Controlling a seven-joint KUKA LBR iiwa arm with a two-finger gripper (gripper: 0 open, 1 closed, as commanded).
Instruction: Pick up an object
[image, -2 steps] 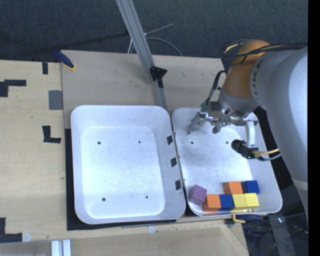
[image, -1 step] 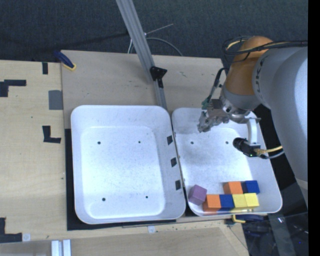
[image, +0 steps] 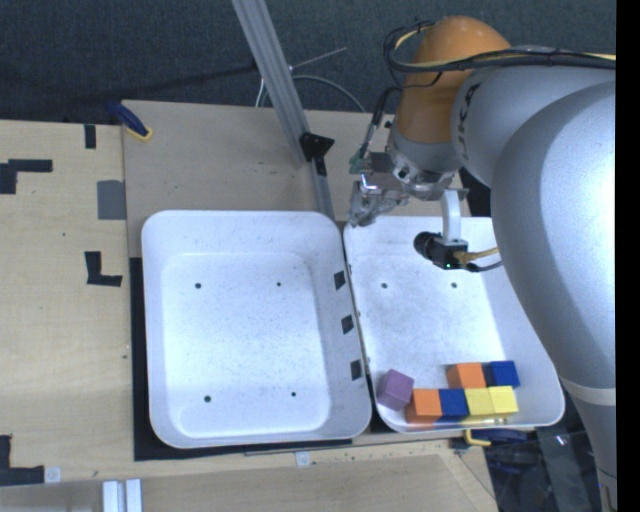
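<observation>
Blocks (image: 462, 392) cluster at the right bin's (image: 420, 320) near edge; gripper (image: 366, 208) at far rim, grip state indiscernible.

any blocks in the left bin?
No. The left bin shows bare white floor, and the coloured blocks, with the purple block, sit clustered at the near edge of the right bin.

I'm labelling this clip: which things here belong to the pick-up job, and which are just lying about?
Job: purple block, orange blocks, blue blocks, yellow blocks, right bin, end effector.

Lying about: left bin, metal pole, black tape marks.
</observation>
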